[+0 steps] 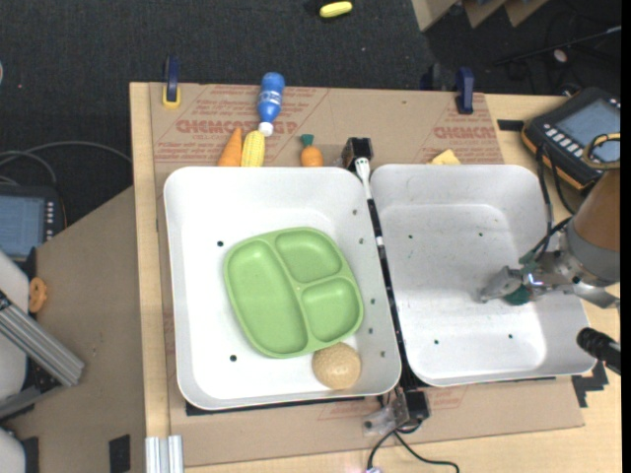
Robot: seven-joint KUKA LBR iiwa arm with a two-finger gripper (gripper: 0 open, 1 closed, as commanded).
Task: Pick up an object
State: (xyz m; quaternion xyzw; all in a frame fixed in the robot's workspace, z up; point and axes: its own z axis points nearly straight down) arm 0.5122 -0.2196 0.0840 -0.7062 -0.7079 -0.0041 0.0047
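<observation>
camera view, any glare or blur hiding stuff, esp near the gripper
Camera view: lighting is even and soft, with no strong glare on the white bins; the green divided plate and the tan ball by it are sharp; the gripper in the right bin is small and slightly soft, with something teal at its tip too small to identify.

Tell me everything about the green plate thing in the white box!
The green tray is a light green, smooth, plastic-looking plate with rounded corners and three sunken sections: one long, two smaller. All three look empty. It lies flat, turned at a slant, in the middle of the left white bin. A round tan ball sits against its lower edge.
</observation>
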